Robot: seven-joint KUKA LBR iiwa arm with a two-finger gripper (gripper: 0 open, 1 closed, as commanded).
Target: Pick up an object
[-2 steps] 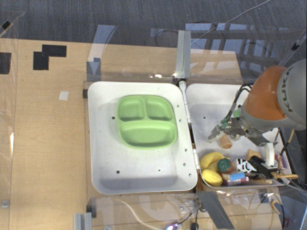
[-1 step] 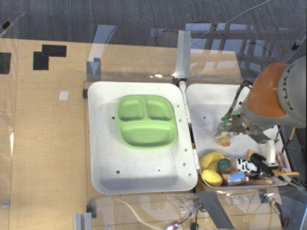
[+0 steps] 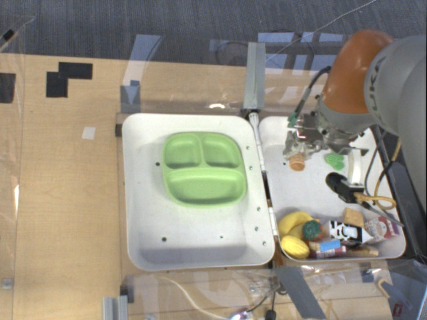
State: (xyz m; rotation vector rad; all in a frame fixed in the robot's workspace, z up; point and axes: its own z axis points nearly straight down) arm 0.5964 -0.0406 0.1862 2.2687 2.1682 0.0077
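Jaws (image 3: 297, 153) low over small tan object (image 3: 297, 164) in right bin (image 3: 280, 179), state unclear; off-centre closing may knock it away

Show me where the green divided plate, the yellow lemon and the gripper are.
green divided plate (image 3: 203, 169): camera view, on the ridge between its compartments.
yellow lemon (image 3: 294, 247): camera view, middle of its peel.
gripper (image 3: 297, 153): camera view, at its fingertips.

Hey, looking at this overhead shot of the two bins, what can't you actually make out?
- Gripper: finger state unclear in the camera view; the wrist hides it from above.
- Small tan object under it: too small to identify, or to tell if it is gripped.
- Green item: partly hidden by the arm.
- Pile in the right bin: overlapping, labels unreadable.
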